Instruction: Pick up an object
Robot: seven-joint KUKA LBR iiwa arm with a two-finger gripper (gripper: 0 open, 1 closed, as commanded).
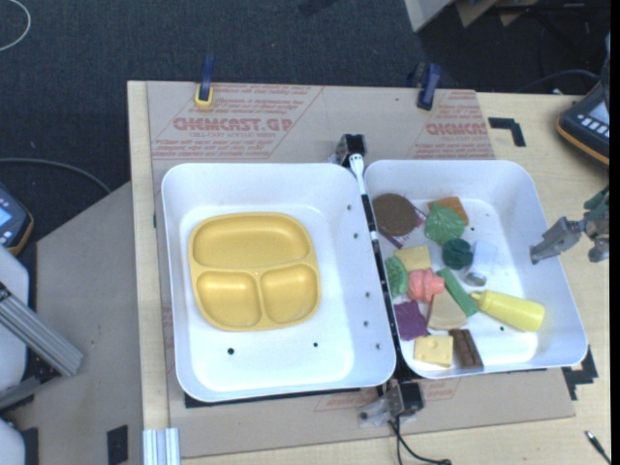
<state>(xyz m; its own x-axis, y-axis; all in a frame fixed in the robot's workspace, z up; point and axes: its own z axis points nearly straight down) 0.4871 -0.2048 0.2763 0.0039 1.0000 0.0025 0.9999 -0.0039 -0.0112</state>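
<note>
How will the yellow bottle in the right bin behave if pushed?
The yellow bottle lies on its side and looks rounded, so it would probably roll. Its smooth surface may be slippery. It probably weighs little, being small like the toy food beside it.

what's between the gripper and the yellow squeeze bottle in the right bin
In the camera view, bare white floor and the right bin's rim separate the grey two-finger gripper from the yellow plastic squeeze bottle.

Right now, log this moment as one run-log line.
task: pick up an object | gripper: over right bin's right rim, holding nothing | toys: piled in right bin | yellow tray: left bin
</note>
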